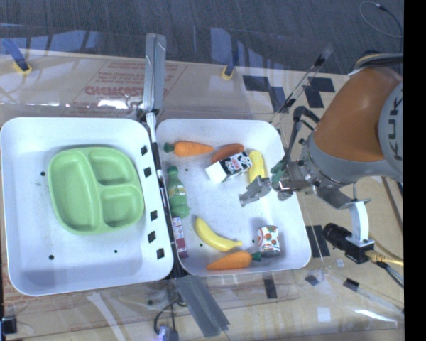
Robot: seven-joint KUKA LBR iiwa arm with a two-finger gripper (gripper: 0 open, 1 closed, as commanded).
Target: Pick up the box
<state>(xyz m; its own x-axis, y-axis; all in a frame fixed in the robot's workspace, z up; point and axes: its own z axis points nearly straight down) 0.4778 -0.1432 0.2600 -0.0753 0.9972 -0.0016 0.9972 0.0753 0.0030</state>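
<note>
The box (228,168) is small and white with black markings. It lies in the upper middle of the right bin (292,212), between an orange carrot-like piece (228,151) and a yellow banana (258,166). My gripper (268,190) hangs over the bin's right side, just below and to the right of the box and apart from it. It is open, and nothing sits between its fingers (253,192).
The right bin also holds a carrot (192,148), a green bottle (176,190), a second banana (214,236), another carrot (229,261) and a small can (268,239). A green divided plate (96,189) lies in the left bin (21,261).
</note>
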